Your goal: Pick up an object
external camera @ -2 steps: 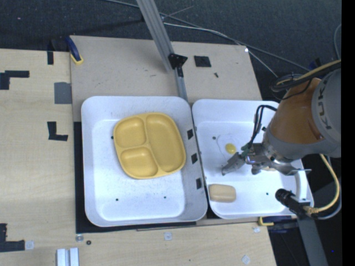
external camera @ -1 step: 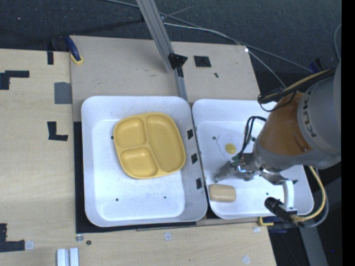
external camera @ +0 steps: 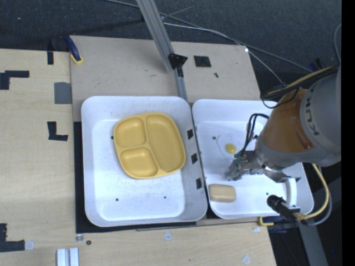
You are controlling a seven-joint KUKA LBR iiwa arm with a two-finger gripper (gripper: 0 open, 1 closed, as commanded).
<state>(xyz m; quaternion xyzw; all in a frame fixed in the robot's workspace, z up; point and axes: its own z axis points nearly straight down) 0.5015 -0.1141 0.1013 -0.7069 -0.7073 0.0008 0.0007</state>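
1. The arm [external camera: 294, 129] came in from the right of the frame and hung low over the right-hand bin [external camera: 211, 112], its orange band sitting above the wrist.
2. The gripper [external camera: 237, 169] was down near the bin floor, in the middle of that bin. From where I stood its tip was a dark tangle, and I could not tell how it was set or whether anything was in it.
3. Two things lay close by. A small yellow piece [external camera: 230, 148] sat just above and to the left of the gripper, apart from it. A pale tan block [external camera: 222, 193] lay just below and to the left, towards the bin's lower left, also apart from it.
4. The left-hand bin [external camera: 94, 165] held a yellow divided plate [external camera: 150, 146], well away from the arm.
5. To my eye the tan block was the likelier target: it was bigger and had flat sides.
6. To do it well, I judged the gripper had to shift down-left until it centred over the block, straddle its short sides, then descend squarely before closing.
7. The risk I saw was the bin's lower wall close behind the block, which could catch the tool or let the block be nudged aside.
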